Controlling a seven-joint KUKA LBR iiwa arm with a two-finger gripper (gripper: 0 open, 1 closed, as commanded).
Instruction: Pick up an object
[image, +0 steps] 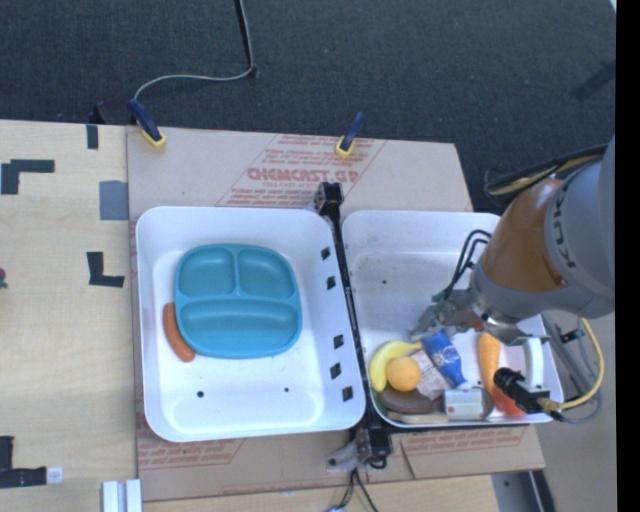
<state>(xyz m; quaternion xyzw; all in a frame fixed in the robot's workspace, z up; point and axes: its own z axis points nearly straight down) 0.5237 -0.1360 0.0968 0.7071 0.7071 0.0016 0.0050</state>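
The claw (437, 322) hangs low at the frame's lower right, its state impossible to tell; just beside it lies a blue packet (444, 359); probably light, crinkly and slippery; best pinched across its narrow middle.

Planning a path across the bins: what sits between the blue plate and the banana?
In the camera view, between the blue plate and the banana lie bare floor of the left bin and the black divider joining both bins.
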